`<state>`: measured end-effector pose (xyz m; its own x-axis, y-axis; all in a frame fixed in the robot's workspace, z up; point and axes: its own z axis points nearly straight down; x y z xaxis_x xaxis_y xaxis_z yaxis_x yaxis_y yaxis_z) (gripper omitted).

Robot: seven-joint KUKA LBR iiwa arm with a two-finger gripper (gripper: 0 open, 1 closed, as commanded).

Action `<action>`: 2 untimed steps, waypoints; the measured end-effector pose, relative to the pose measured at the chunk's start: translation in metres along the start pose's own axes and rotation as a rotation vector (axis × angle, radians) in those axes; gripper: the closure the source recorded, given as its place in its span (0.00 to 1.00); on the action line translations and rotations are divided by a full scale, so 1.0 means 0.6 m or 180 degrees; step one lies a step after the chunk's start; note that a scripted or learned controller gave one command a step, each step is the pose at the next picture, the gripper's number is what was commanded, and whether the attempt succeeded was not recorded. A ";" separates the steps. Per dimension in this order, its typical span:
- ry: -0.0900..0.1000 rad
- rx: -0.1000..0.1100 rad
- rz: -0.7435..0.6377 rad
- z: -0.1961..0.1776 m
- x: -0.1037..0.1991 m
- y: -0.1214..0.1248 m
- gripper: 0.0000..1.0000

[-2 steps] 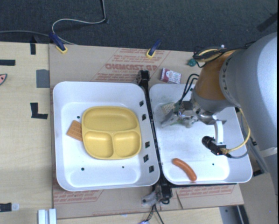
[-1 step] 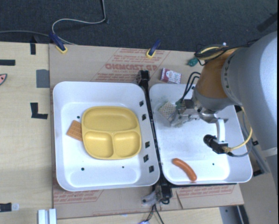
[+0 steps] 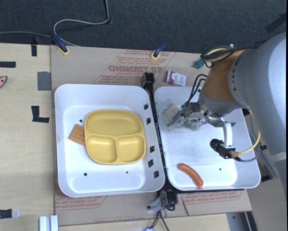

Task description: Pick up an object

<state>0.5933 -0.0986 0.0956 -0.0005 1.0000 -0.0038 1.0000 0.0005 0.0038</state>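
1. Camera view puts my pincer (image 3: pixel 175 121) low in the upper-left part of the right bin (image 3: pixel 202 179), with the grey arm and its orange band reaching in from the right.

2. I cannot tell from this slant whether the pincer is open or closed; the metal parts blur together, and I see nothing clearly caught in it.

3. Touching or just beside the pincer, up and to the left, lies a small pale speckled object (image 3: pixel 171 111), perhaps a sponge-like piece. I judge this to be what the pincer is working on, since it is by far the nearest thing.

4. Well apart, toward the near edge of the same bin, lies a toy sausage (image 3: pixel 190 174). Its long axis runs on a diagonal, upper-left to lower-right. Going for it would call for a move down the bin and a wrist turn across that axis.

5. Across the divider, the left bin (image 3: pixel 67 143) holds a yellow divided plate (image 3: pixel 116 135) with a brown cracker-like piece (image 3: pixel 77 134) tucked at its left edge.

6. Behind the bins, on the cardboard-covered worktop (image 3: pixel 120 66), sits a small red-and-white packet (image 3: pixel 175 78).
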 end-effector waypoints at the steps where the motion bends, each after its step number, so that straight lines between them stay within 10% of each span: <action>1: 0.0005 -0.0006 0.0000 0.015 0.008 -0.072 0.00; 2: 0.0007 -0.0005 -0.0003 0.016 -0.005 0.021 0.00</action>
<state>0.6058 -0.1018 0.0862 -0.0013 1.0000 -0.0016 1.0000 0.0013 0.0052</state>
